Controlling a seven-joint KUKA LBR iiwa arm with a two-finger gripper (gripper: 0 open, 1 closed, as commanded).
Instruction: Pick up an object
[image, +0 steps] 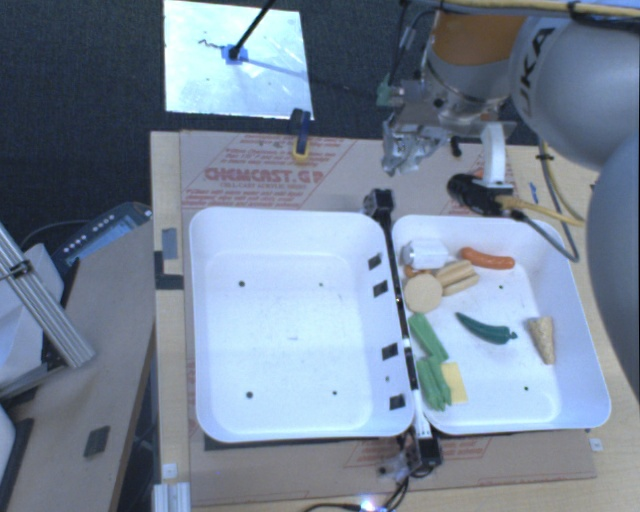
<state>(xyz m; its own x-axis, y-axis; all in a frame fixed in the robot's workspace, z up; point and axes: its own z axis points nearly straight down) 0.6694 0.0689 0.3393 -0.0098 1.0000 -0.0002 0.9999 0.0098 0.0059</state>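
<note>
While the left bin (290, 330) lies bare beside it, the right bin (575, 395) carries every loose piece, and I place each thing against that right bin; the two share a dark clipped seam (395, 320) down the middle. Reading leftward to rightward inside the right bin: a round tan disc (422, 293) sits close to the seam in the upper left part; below it lie two green strips (430, 355), one above the other, with a pale yellow block (455, 382) touching the lower strip's right side; above the disc a small white block (428, 253) rests near the top left corner; a tan stick (458, 277) lies just right of the disc; an orange-red sausage shape (487, 260) lies near the top wall; a dark green pepper shape (487, 329) lies about mid-bin; a tan wedge (543, 339) lies toward the right wall. The gripper (408, 152) hangs beyond the top left corner of the right bin, over the cardboard sheet (260, 170), well apart from all the pieces and nearest the white block; nothing sits between its fingers, but its metal tip is blurred and I cannot tell whether they stand apart or together. The arm (580, 80) is cut off at the top and right edges; what the small pieces represent is hard to make out.
</note>
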